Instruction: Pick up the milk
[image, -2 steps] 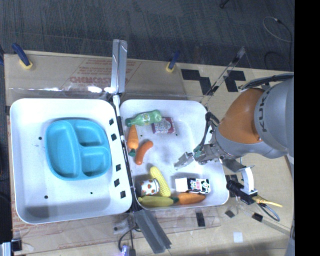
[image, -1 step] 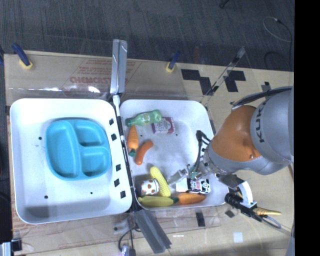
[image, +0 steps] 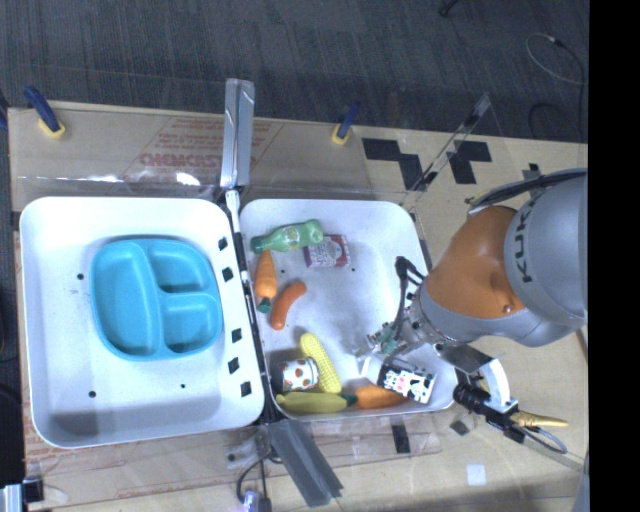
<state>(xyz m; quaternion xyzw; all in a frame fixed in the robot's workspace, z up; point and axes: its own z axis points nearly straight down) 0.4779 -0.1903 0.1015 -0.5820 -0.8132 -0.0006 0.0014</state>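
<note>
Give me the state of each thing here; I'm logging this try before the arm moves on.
milk carton: lying flat, right bin's front corner, under the claw.
claw: low over the right bin, by the carton; grip unclear.
green bottle: lying on its side.
corn: lying flat.
banana: lying along the front wall.
blue tray: flat in the left bin.

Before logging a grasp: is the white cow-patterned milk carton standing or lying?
Lying: white cow-patterned milk carton shows its broad spotted face on the bin floor.
</note>
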